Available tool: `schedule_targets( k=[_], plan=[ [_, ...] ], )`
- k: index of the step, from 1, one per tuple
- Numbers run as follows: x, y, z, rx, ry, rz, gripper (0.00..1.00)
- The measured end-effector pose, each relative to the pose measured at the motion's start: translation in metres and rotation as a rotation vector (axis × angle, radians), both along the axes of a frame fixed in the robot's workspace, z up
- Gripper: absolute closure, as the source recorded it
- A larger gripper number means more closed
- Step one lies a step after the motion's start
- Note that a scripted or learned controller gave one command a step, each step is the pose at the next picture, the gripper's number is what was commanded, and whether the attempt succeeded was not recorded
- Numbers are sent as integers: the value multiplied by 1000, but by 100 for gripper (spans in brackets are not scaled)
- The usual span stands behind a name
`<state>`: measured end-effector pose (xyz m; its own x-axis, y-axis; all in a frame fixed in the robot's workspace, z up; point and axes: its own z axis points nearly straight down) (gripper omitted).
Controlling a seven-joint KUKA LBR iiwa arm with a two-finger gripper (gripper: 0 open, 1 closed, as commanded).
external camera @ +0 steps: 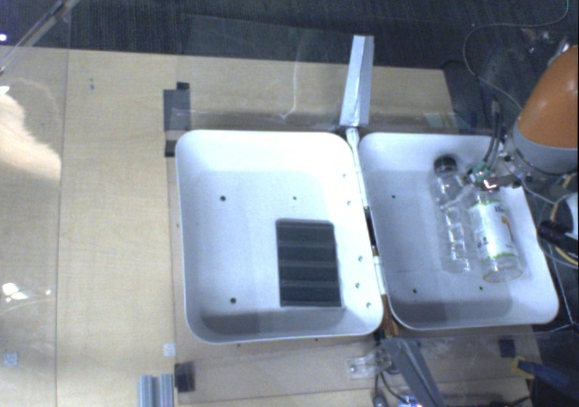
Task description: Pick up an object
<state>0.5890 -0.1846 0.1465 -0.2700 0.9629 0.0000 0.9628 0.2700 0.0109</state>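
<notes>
We start nearest the camera, where the left bin carries a dark ribbed block lying flat on its floor, well apart from the arm.

Across the divider, in the right bin, lie two clear plastic bottles side by side. The left bottle has a dark cap at its far end; the right bottle wears a pale label with a green patch. Both lie on their sides with their long axes running roughly near to far, tilted slightly so the near ends lean right. The left bottle's neck points away from us, and the right one's seems to as well, though its top is hidden under the wrist.

Farther back, the gripper sits low over the far end of the right bottle, under the orange band. We cannot tell how its jaws stand; cables and glare mask them.

We judge the main risks as these: a round, slick bottle can roll or squirt out of a pinch, especially near the tapering neck. The two bottles are nearly touching, so a finger may land on the neighbour instead of sliding between. Clear plastic also makes edges hard to place.
</notes>
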Motion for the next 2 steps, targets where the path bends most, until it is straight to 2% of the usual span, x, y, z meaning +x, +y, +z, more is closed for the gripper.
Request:
schedule_targets(
  k=[1,2],
  plan=[
    [63,-7,-50,12,7,114,0],
    [80,-11,-54,7,22,175,0]
  ],
)
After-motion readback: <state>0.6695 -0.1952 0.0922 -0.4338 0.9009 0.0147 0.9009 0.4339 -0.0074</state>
